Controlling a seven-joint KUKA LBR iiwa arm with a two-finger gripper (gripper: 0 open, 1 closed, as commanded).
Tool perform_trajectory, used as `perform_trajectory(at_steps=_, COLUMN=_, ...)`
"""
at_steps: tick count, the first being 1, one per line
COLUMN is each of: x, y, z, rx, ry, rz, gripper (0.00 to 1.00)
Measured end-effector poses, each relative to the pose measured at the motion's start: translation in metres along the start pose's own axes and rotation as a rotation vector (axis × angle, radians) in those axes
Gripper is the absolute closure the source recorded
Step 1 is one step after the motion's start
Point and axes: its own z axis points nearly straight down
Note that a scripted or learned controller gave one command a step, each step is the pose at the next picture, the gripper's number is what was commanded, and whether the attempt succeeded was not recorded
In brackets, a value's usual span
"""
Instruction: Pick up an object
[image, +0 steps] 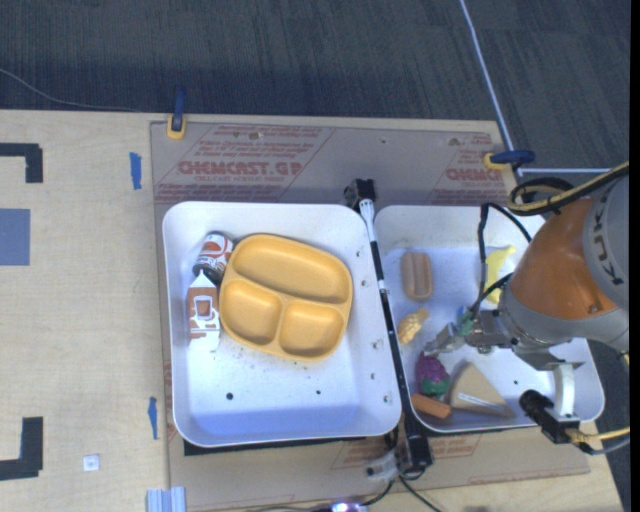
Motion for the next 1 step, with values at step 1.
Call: perform_trajectory(at_steps=1, x=0.0036, y=-0.0048, z=0.0039, rx=0.009, ry=-0.002, rz=-0.004, gripper=0.00)
